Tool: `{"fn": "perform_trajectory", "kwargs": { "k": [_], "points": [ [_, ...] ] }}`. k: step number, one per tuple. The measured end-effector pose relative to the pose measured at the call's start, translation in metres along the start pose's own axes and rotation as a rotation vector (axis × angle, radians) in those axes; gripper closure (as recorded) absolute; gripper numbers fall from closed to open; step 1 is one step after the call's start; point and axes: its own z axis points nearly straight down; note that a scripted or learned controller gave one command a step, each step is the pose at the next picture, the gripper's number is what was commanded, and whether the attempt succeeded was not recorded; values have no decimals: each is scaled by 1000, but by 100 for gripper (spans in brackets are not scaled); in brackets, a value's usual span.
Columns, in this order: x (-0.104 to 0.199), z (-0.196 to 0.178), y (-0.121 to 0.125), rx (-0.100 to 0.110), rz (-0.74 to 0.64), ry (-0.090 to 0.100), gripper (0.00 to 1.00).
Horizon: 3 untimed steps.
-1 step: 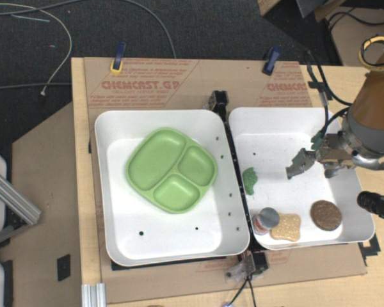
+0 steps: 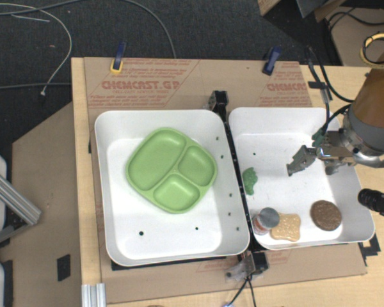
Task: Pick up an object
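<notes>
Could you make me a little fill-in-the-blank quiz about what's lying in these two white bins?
1. The green divided plastic plate lies in the ____ bin.
2. That plate has ____ compartments.
3. The round brown cookie-like disc lies in the ____ bin.
4. The small leafy piece is coloured ____.

Missing words: left; three; right; green.

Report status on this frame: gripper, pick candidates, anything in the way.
Gripper over right bin, nothing between its fingers. Candidates low in that bin: brown cookie, tan cracker, small can, green piece. Green divided plate in left bin. Path clear.
</notes>
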Motion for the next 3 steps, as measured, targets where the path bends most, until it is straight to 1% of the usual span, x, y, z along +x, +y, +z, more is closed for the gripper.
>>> {"fn": "perform_trajectory", "kwargs": {
  "k": [1,2,3],
  "points": [
    [-7,58,-6,7,2,1,0],
    [-15,112,-13,7,2,2,0],
    [-14,165,-14,6,2,2,0]
  ]
}}
